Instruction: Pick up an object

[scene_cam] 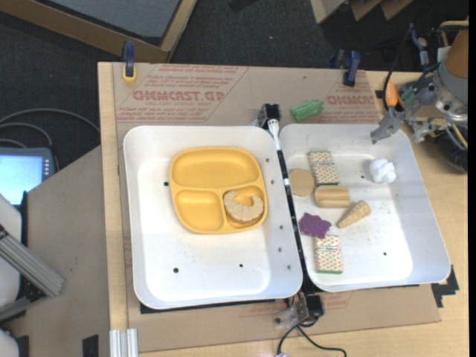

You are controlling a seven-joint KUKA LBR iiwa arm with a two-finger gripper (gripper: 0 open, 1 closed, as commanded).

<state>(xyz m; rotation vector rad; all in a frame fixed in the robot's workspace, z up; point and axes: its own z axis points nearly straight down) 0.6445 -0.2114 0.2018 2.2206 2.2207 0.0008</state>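
Snack packet [329,254]; hand [387,130] above bin rim.

Divided tray [216,168] in left bin [149,259], round piece [243,205] in its lower right compartment. Right bin [416,251]: two packets [323,167] [329,254], disc [300,182], cone [354,214], ball [382,171]. Gripper [388,127] at far right edge.

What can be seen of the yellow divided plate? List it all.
The yellow divided plate looks like matte plastic, with rounded corners and three compartments: one wide at the far side, two smaller at the near side. It lies flat in the left bin, toward its far half. The near-right compartment holds a round tan bitten pastry; the other two show bare yellow.
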